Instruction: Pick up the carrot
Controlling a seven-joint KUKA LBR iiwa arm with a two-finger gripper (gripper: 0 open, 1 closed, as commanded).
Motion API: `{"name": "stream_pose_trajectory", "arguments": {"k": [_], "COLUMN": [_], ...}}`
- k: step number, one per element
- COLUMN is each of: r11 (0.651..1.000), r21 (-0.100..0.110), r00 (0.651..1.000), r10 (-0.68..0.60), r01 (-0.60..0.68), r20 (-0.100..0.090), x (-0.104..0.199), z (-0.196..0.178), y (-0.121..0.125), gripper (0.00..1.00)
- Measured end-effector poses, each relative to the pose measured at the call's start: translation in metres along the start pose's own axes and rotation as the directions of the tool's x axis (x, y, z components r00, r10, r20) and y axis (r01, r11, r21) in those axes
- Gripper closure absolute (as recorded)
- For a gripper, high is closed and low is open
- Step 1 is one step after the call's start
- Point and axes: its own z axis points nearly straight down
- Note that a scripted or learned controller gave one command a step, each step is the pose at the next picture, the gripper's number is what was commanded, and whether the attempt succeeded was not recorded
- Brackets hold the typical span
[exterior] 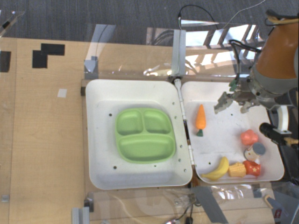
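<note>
**Carrot lay free in the right bin, gripper spread above it**

The carrot (201, 118) lay in the right bin (212, 91), close to the wall shared with the left bin (100, 125), its orange body pointing away from the camera and its green stem end nearer. Nothing touched it. Up and to its right hung the gripper (233, 102), its two fingers splayed apart and nothing between them. Farther along the bin's near side sat a banana (217, 170), a corn cob (237, 170), a red tomato (252, 168), a small mushroom (256, 150) and a pinkish pepper (249, 137). A green divided plate (145, 135) rested in the left bin.
</note>
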Motion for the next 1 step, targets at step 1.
{"name": "stream_pose_trajectory", "arguments": {"k": [1], "r11": [1.000], "r21": [0.000], "r00": [1.000], "r10": [-0.026], "r01": [0.026], "r20": [-0.001], "x": [0.0475], "z": [-0.0011], "y": [-0.0125], "gripper": [0.00]}}
